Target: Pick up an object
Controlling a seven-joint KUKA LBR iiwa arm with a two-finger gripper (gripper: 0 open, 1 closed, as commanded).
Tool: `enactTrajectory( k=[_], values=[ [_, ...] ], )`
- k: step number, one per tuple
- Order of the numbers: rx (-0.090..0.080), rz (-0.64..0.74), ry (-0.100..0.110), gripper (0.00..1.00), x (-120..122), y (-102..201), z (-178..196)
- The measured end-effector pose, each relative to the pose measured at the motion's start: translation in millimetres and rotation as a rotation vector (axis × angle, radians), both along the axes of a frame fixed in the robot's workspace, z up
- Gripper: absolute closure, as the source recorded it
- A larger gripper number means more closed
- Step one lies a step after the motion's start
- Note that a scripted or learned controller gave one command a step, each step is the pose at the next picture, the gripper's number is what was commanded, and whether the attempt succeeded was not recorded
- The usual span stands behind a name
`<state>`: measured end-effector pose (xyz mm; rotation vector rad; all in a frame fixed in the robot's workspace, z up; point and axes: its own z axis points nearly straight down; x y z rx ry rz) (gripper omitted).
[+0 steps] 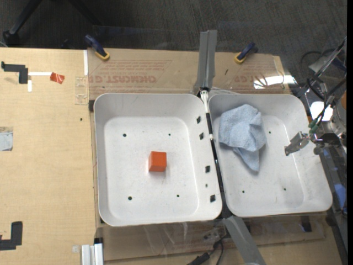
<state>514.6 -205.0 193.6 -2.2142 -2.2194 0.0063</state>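
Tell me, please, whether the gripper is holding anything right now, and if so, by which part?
Nothing is held: the gripper sits apart from the blue cloth, and the orange block lies in the other bin.

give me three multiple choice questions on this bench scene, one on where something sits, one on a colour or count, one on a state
1. Where is the orange block?
A. in the left bin
B. in the right bin
C. on the wooden board outside the bins

2. What colour is the cloth?
A. red
B. light blue
C. black

3. How does the cloth lie?
A. folded into a neat square
B. crumpled in a heap
C. draped over the divider into both bins

Answers:
1. A, the block rests on the floor of the left bin, near its middle.
2. B, the cloth is pale blue against the white right bin.
3. B, it is bunched with loose folds, wholly within the right bin, with the claw off to its right and apart from it.
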Motion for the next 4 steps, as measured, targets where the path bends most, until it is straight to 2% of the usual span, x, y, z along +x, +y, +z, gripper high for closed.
enactTrajectory(
  k=[1,2,3,4],
  values=[
    [-0.003,-0.006,-0.004,0.0,5,24,58],
    [0.001,0.252,-0.003,0.0,-31,23,-39],
    [-0.001,0.343,-0.007,0.0,-36,0,-20],
    [0.003,0.628,-0.006,0.0,-37,-17,-104]
  ],
)
